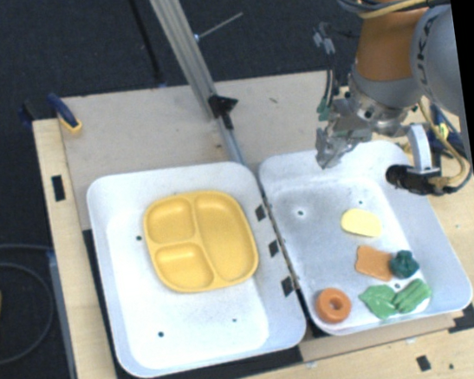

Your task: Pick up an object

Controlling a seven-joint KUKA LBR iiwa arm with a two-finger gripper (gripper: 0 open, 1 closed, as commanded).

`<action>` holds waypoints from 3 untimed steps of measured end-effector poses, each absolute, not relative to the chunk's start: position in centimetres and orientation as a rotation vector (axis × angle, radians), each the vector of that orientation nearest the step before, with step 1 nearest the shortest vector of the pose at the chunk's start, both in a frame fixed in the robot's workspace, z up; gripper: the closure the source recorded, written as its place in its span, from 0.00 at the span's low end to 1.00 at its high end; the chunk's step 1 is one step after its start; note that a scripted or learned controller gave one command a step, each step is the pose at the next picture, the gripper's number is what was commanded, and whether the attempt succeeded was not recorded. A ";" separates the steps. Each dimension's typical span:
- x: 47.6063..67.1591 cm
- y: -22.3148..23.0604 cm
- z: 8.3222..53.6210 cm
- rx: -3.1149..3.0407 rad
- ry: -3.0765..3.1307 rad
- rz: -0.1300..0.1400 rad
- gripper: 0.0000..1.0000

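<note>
Gripper of the grey arm is hanging above the far edge of the right bin, near its back left corner, and I cannot tell from this slanted view in which state it is, because it is small and dark against the white rim. Nothing is showing under it, so I am judging that it is carrying nothing at this moment.

All the small things are lying in the near half of the same bin, well apart from the gripper. A pale yellow piece, shaped a bit like a flat wedge, is lying closest to it, about in the middle of the bin. Nearer to the front, an orange block is touching a dark green round thing. In the front corner a light green leafy toy is resting, and just beside it, to the left, an orange ring like a doughnut. The left bin is holding a yellow divided plate, which is large and flat.

In my judgement the task is at the approach step: no object is chosen by contact yet. The next move is calling for the arm to travel toward the front of the right bin and then to descend over one thing. The pale yellow piece is standing alone, so it is looking like the easier target; the orange block and its green neighbour are crowding each other, and the fingers could push one while closing on the other.
</note>
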State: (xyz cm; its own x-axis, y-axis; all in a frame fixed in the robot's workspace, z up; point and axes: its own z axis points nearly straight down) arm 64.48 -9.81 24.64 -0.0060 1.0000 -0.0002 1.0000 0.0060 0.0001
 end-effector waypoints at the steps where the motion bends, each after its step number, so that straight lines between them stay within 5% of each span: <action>1: 64.9 -4.9 25.6 2.214 2.227 0.003 1.00; 3: 65.6 5.8 24.6 2.215 2.229 -0.001 1.00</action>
